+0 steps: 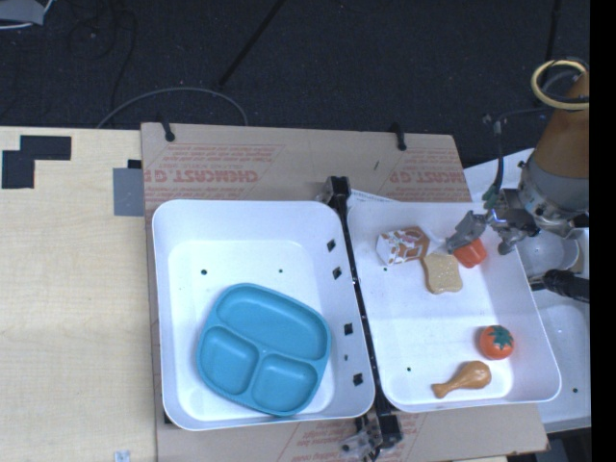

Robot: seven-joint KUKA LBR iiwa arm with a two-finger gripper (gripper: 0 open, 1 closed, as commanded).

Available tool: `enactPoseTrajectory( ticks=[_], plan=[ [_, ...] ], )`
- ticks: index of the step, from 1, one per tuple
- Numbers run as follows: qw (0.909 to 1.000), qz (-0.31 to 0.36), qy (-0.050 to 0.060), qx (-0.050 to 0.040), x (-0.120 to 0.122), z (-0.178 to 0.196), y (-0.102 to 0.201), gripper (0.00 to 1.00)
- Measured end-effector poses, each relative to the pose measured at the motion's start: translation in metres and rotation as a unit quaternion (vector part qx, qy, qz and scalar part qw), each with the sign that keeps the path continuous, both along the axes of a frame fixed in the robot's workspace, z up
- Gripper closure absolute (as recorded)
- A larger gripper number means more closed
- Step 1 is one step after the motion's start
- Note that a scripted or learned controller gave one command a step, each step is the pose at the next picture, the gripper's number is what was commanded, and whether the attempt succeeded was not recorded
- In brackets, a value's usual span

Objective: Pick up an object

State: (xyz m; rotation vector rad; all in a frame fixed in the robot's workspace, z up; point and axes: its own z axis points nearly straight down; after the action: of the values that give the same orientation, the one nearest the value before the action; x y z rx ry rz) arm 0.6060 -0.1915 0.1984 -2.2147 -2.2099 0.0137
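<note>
Operator, note first what you cannot verify: the arm (563, 152) enters from the right and is cut off at the frame edge, so only its orange band and grey wrist are visible, and the gripper (481, 229) sits low over the far right corner of the right bin, its fingers a dark blur against the bin wall. You cannot tell from this view whether they are spread or closed, nor whether they actually grasp the small red-orange object (470, 252) lying directly beneath them; contact is not confirmed. That object's shape is also partly masked by the gripper. Turning to the containers, the left bin (183, 229) holds a single blue divided plate (262, 348) with three compartments, lying flat in the near half, slightly right of centre. The right bin (414, 393) holds the smaller items. At its far side you have a brown and white pastry-like piece (402, 245), its detail too soft to identify firmly, and just right of it, touching or nearly so, a tan bread slice (444, 274). The red-orange object sits just beside the bread slice on its far right. In the near right corner you find a toy tomato (496, 342) with a green top, and just nearer than it a tan drumstick (462, 380), lying flat with its thin end pointing left.
</note>
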Motion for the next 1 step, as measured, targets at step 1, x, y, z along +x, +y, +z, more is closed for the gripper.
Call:
enactPoseTrajectory(
  ticks=[1],
  plan=[
    [1.0000, 0.001, -0.007, -0.0015, 0.0030, 0.0089, 0.0001, 0.00]
  ],
)
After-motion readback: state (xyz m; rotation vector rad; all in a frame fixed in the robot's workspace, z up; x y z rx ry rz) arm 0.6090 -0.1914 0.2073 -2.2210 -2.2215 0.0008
